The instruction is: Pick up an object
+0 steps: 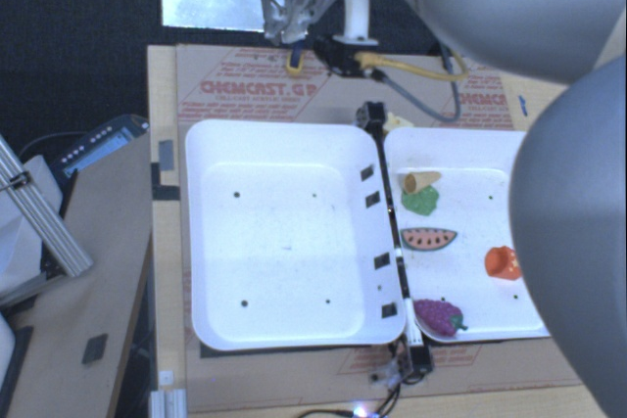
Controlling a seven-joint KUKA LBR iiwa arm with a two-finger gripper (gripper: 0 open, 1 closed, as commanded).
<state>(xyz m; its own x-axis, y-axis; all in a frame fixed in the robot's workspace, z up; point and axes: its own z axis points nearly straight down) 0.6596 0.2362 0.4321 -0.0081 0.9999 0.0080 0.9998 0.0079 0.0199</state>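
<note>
Hanging high beyond the bins, our tool [287, 26] sits well apart from the toys; its state we cannot tell. The watermelon slice [428, 238] lies in the right bin [470, 186], long axis crosswise.

Five small toy foods lay in the right bin [470, 333], all near its left side. A tan cone-shaped piece [422, 180] lay on its side at the top, touching a green leafy lump [421, 202] just below it. Beneath them sat a watermelon slice [428, 238] — red, dark-seeded, green-rimmed. An orange-red piece [502, 262] lay apart to the right — a purple grape cluster [438, 315] rested near the front wall.
</note>
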